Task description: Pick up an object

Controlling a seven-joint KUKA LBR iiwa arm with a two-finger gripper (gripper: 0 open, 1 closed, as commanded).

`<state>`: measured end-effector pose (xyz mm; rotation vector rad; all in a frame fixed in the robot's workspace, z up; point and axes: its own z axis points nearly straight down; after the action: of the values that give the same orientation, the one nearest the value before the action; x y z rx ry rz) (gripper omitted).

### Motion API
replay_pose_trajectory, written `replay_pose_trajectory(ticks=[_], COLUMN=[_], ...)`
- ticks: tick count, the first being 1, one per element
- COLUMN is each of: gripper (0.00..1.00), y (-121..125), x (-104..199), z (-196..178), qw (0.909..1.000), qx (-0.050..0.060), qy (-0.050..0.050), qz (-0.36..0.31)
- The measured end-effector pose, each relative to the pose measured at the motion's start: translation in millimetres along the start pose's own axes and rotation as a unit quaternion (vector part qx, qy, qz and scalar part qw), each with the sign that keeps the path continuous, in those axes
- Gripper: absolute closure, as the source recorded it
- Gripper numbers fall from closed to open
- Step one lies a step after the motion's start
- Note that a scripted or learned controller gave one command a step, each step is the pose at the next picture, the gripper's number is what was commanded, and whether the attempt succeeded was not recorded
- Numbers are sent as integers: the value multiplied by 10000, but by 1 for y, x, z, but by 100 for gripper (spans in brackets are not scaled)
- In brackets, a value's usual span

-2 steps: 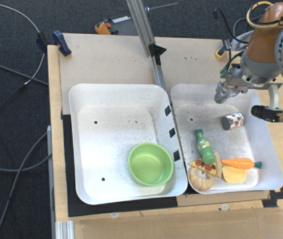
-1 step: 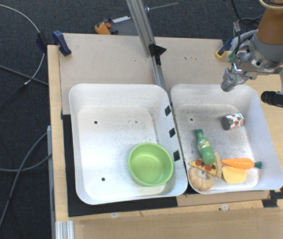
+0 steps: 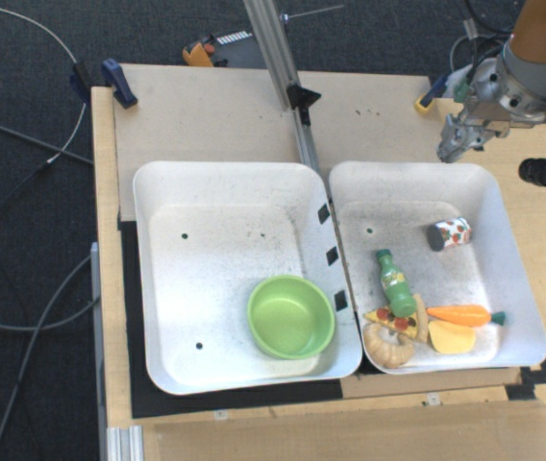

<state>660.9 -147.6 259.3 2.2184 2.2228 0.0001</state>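
Right bin [image 3: 504, 209]: green bottle [image 3: 394, 282] lies lengthwise, cap toward far wall.

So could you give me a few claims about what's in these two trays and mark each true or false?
1. The green bowl sits in the left bin. True.
2. The carrot lies in the left bin. False: it lies in the right bin.
3. The tool holds the green bottle. False: the bottle lies in the right bin, apart from it.
4. The small can lies on its side. True.
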Motion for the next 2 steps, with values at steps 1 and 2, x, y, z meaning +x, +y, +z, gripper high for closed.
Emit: replay_pose_trajectory(ticks=[1, 2], gripper=[100, 100], y=[-8, -10], x=[47, 103], z=[6, 21], qw=[10000, 10000], qx=[19, 22], qy=[7, 7], qz=[-15, -19])
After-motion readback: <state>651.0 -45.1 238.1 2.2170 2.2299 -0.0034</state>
